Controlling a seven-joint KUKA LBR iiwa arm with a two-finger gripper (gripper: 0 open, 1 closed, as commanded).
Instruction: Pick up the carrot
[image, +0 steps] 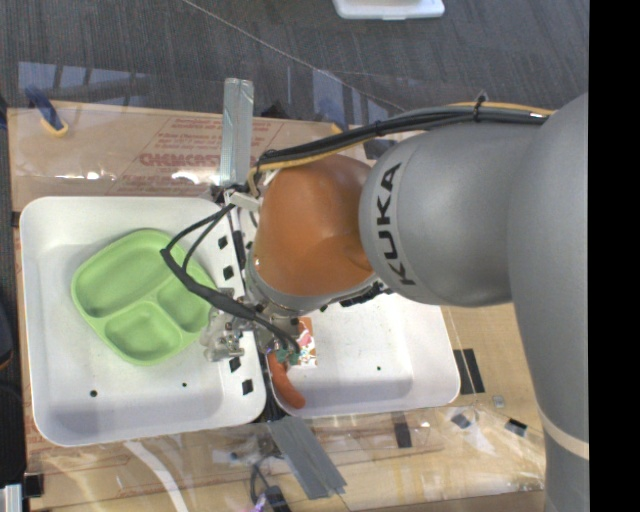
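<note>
Your carrot (284, 383) lies in the right bin (420, 375), at its near-left corner, touching the wall that divides the two bins. The gripper (262, 345) hangs just above and beside it, under the orange wrist; you cannot tell how its jaws stand. A green divided plate (135, 292) sits in the left bin (60, 400).

Even, fairly bright overhead light. Glare streaks on plastic sheet (120, 150) at 10 o'clock, soft sheen on arm (470, 210) at 3. Pic slightly soft, maybe compression; shadows weak.
</note>
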